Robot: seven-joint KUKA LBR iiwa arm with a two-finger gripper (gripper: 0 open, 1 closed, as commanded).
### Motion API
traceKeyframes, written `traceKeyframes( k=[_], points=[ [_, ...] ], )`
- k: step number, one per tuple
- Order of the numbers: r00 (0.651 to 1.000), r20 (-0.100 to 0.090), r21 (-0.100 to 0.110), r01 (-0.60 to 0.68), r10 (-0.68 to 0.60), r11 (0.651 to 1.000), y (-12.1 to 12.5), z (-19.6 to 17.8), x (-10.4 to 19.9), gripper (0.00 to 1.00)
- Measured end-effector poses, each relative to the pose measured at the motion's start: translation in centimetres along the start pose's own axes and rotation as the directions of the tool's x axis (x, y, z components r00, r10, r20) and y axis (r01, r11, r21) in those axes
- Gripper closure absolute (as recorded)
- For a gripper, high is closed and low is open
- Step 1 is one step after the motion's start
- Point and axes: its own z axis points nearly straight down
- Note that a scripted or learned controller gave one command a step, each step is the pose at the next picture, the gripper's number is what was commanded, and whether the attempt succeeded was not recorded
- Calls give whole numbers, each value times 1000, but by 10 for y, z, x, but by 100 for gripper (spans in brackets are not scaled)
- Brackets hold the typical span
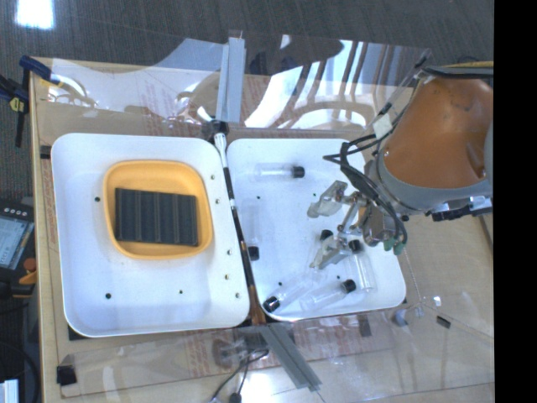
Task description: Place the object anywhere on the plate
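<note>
Two white bins sit side by side on the bench, and the action is all in the right bin (pixel 252 154). The arm (pixel 440 137) comes in from the right, orange band up top, and its gripper (pixel 325 229) hangs low over the middle of that bin. The fingers are spread wide, one fingertip (pixel 319 208) towards the far side and the other nearer the camera, with bare bin floor showing between them. Nothing is pinched.

The objects here are clear tubes with black caps. One tube (pixel 275 172) lies alone near the far wall, long axis running left to right, its cap at the right end. A second tube (pixel 362 272) lies just right of the gripper, cap at its near end, axis running roughly away from the camera. A third tube (pixel 294 295) rests along the near edge (hard to trace, being see-through), slanting up to the right with a cap at its lower-left end. A loose cap (pixel 253 251) sits by the left wall.

Over in the left bin (pixel 75 250), the yellow plate (pixel 113 179) carries a dark ribbed block (pixel 157 217), well apart from every tube.
</note>
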Motion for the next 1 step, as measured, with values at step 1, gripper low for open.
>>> traceKeyframes(
  k=[1],
  points=[
    [905, 0, 0, 426, -426, 905, 5, 37, 9, 0]
  ],
)
